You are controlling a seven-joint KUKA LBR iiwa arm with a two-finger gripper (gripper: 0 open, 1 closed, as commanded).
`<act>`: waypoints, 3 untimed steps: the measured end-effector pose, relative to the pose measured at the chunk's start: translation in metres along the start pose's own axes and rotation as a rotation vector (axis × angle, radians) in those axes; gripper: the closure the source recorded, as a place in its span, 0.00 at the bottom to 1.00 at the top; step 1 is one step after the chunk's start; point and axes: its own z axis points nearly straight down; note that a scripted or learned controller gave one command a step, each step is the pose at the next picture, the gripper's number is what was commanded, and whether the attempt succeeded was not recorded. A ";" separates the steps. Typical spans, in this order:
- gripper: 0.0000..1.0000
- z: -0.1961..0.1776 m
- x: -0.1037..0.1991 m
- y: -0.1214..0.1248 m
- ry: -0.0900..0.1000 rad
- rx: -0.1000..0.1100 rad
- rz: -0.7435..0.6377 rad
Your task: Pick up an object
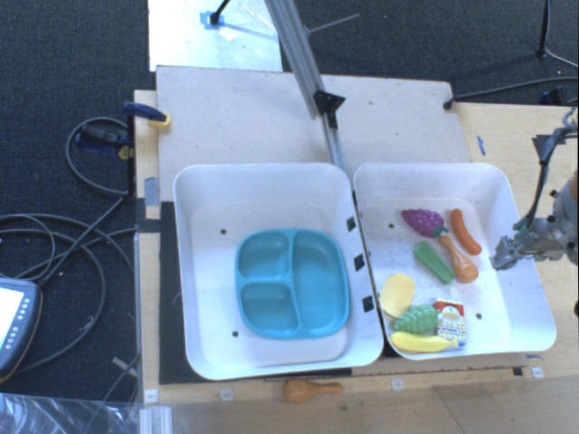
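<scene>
**Gripper at the right bin's edge, toy food waiting inside**

The gripper [508,253] sits at the far right of the scene, over the right rim of the right bin [520,208]. It shows as a small grey blur, and whether it is apart or together I cannot tell. Nothing can be seen held in it.

The things to pick all lie in the right bin. Toward the far side are a purple grape bunch [422,221] and an orange-red sausage [466,231]; just nearer lie a green stick [432,261] and an orange drumstick [460,259], side by side and apparently touching. At the near side a pale yellow slice [396,294], a knobbly green fruit [419,318], a yellow banana [421,342] and a small printed carton [450,320] crowd together.

The left bin [204,242] holds a blue divided plate [292,284]. Another orange toy [312,389] lies on the bench [389,107], outside the bins at the near edge.

These look like hollow plastic play food: probably light, stiff and smooth, so liable to slip or skid when pinched. The sausage seems the easiest choice, being closest to the gripper and lying apart from its neighbours; a hold across its narrow middle should suit it. The near cluster is too tightly packed for a clean grasp.
</scene>
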 end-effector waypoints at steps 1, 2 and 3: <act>1.00 -0.054 -0.001 0.003 0.000 0.001 -0.001; 1.00 -0.059 0.049 0.009 0.005 0.006 -0.005; 1.00 -0.058 0.110 0.011 0.006 0.008 -0.005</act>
